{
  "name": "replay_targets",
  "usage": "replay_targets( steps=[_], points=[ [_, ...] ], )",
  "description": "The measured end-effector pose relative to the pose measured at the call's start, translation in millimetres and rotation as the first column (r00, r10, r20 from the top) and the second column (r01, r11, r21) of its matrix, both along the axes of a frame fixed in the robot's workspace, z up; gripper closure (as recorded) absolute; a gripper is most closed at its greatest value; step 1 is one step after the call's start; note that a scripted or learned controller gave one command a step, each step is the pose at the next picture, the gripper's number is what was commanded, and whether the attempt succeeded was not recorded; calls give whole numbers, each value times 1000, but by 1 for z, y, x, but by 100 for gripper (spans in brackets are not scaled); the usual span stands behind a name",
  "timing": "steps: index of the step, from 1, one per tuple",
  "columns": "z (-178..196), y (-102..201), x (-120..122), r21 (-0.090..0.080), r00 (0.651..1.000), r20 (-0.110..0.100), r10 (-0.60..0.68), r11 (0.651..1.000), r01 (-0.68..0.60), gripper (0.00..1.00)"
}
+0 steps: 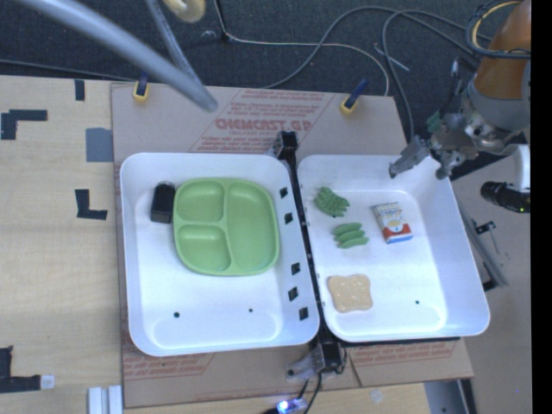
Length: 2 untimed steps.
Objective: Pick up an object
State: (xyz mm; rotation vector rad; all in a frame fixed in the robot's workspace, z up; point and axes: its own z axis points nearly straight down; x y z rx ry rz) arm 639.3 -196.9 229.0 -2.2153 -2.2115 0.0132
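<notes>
The right bin (457,266) holds several small items: a green leafy piece (330,201), a green bean pod (349,234), a small red, white and blue carton (392,222) and a tan slice of toast (349,292). My gripper (423,164) hangs over the bin's far right corner, up and to the right of the carton. Its two fingers are spread open with nothing between them. One fingertip (399,167) points down-left toward the bin floor.
The left bin (138,257) holds a green divided plate (227,227) with a black block (162,203) beside its left edge. A black divider (297,231) runs between the bins. Cables lie on the dark surface behind them.
</notes>
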Motion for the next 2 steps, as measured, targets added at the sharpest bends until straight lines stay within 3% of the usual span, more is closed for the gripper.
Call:
replay_targets(
  steps=[1, 2],
  points=[
    [8, 0, 3, -3, 1000, 13, 3, 1000, -3, 0],
    [-37, 6, 4, -3, 1000, 8, 3, 1000, -3, 0]
  ],
)
